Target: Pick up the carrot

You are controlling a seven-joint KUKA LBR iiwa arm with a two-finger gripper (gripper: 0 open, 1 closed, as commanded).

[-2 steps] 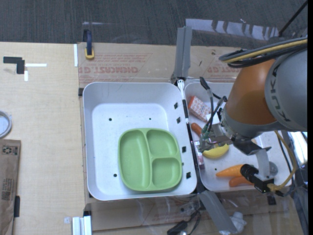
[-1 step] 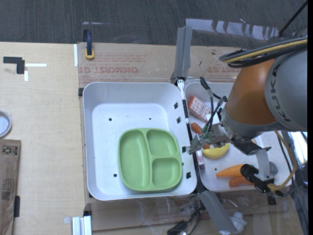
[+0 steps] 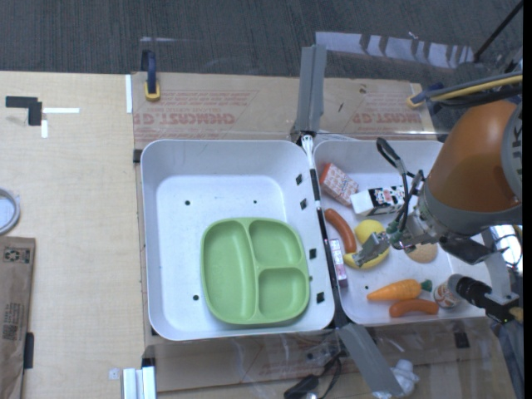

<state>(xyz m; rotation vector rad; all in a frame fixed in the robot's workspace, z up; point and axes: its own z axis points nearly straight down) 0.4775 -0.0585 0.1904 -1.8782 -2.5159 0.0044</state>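
The carrot (image 3: 396, 290), orange with a small green top at its right end, lies flat near the front of the right bin (image 3: 359, 304). My gripper (image 3: 376, 245) hangs over a yellow fruit (image 3: 368, 232) in the middle of that bin, up and to the left of the carrot and apart from it. The arm's grey and orange wrist (image 3: 475, 169) comes in from the right and hides the bin's right side.
An orange-red sausage-like piece (image 3: 413, 308) lies just in front of the carrot. A red sausage (image 3: 340, 227), a red-and-white packet (image 3: 337, 183) and a small white carton (image 3: 378, 198) sit further back. The left bin (image 3: 170, 223) holds a green divided plate (image 3: 254, 270).
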